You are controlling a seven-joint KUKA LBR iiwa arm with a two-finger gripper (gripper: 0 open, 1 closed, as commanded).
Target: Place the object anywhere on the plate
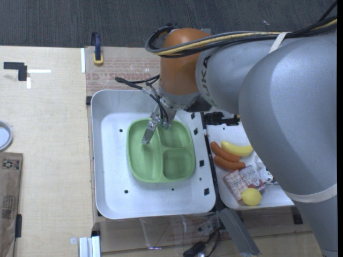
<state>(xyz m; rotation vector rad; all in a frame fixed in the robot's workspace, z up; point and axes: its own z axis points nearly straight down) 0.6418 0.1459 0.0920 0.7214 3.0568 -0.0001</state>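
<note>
Plate (161, 157), green and sectioned, lies in the left bin (110, 197) beneath the gripper (151, 130), whose fingers look slightly parted with nothing visibly between them, while the banana (237, 148), likely light and firm, suits a mid-body grasp

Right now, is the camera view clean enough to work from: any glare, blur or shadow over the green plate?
Camera view: the green divided plate is evenly lit, sharp, without glare; the gripper casts only a faint shadow on it. The grey arm, close to the lens, looks soft and oversized and covers part of the right bin.
</note>
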